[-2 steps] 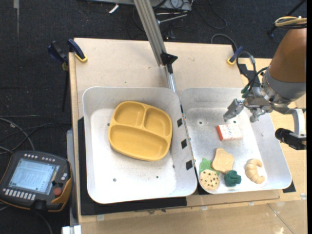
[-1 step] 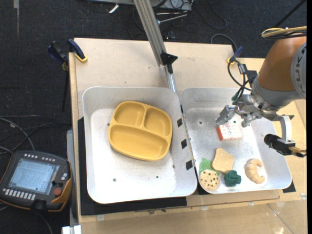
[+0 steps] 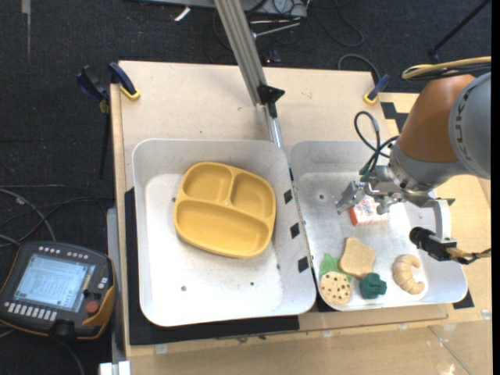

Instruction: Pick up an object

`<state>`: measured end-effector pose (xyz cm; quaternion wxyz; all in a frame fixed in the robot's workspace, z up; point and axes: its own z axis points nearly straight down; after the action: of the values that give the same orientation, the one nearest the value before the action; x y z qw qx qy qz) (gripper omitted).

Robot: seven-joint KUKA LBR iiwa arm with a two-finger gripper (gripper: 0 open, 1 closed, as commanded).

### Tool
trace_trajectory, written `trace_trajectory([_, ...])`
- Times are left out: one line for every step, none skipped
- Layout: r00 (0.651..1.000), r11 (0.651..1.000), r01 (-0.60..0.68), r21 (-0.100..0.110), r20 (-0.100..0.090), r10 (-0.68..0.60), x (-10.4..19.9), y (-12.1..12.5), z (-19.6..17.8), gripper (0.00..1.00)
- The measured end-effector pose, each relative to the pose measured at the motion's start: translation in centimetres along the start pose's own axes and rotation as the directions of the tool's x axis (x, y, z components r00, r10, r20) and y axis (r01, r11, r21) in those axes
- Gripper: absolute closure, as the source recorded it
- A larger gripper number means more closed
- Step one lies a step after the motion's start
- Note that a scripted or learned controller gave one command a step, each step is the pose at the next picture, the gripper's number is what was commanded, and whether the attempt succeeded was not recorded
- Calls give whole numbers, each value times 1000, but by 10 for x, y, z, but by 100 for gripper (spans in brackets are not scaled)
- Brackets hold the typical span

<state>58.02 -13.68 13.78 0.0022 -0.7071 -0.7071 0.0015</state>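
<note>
— Fingers (image 3: 348,199) first: we read them as spread, one grey tip angled out to the left and the other further right, with nothing pinched between them. Do we agree?

— We do. The gripper (image 3: 366,201) hangs low over the right bin, and we see no object lifted in it. Let's sweep across from the left.

— Far left, off the bench, we have the teach pendant (image 3: 51,283). Then the left bin (image 3: 156,151), which bears a yellow divided plate (image 3: 226,209) lying flat near its middle, well apart from the gripper.

— Next the right bin (image 3: 328,182). Along its near edge we see a speckled cookie (image 3: 336,287), a slice of toast (image 3: 357,258) just above it, a green broccoli piece (image 3: 373,286) beside the toast, and a croissant (image 3: 409,274) toward the right corner.

— And the small red and white carton (image 3: 369,213) sits on the bin floor just under the gripper, near the open tips. We judge that to be the object aimed at.

— Then the arm (image 3: 441,127), grey with its orange band, reaches in from the right.

— So how far along are we?

— The approach looks done, as we judge it: the gripper is placed at the carton. What is left is the closing on it and the lift; the carton rests in the bin, so the pick is not yet made.
</note>
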Motion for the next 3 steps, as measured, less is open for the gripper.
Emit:
trace_trajectory([1000,1000,0,-6,2,0,0,1,-13,100])
trace_trajectory([1000,1000,2,-11,2,-2,6,-2,-59,100])
trace_trajectory([1000,1000,2,-11,3,-2,6,0,-93,100])
